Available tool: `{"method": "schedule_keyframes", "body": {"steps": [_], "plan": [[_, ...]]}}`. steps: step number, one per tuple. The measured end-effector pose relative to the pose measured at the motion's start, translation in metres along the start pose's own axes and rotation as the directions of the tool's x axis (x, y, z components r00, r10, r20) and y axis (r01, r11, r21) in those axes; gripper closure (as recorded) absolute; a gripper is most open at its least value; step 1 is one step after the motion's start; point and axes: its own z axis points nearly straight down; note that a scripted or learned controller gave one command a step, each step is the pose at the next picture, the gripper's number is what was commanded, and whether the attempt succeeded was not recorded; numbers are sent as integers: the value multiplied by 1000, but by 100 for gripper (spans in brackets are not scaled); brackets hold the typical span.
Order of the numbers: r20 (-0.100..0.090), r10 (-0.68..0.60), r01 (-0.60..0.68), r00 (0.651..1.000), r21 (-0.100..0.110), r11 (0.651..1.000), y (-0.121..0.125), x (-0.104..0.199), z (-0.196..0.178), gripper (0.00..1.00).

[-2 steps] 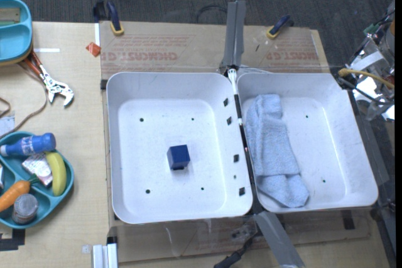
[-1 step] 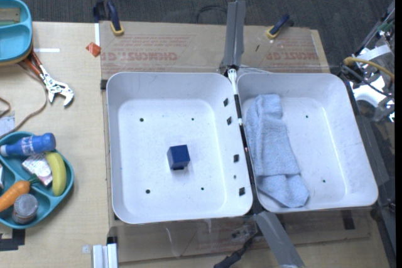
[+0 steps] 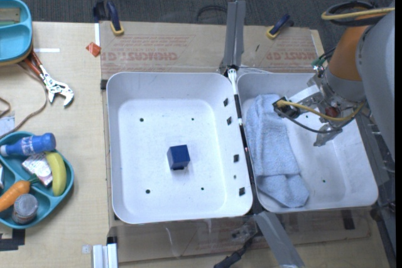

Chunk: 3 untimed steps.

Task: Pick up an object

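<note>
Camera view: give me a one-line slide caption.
Arm's gripper hangs over the right bin beside a crumpled towel; a blue cube sits alone in the left bin.

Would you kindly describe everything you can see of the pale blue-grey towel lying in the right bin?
The pale blue-grey cloth towel looks soft, like terry fabric, and lies crumpled and loosely folded rather than spread flat. It runs lengthwise down the left side of the right white bin, from near the far wall to the near corner, where it bunches into a thicker roll. It rests on the bin's floor and lies against its left wall.
</note>
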Motion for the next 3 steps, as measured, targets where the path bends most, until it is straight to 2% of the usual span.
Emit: {"method": "schedule_keyframes", "body": {"steps": [1,2,3], "plan": [[-3,84,-84,996,-2,996,-5,13,-24,0],[-3,-45,45,999,-4,999,12,44,-26,0],[-3,83,-83,997,-3,997,40,26,-72,0]]}}
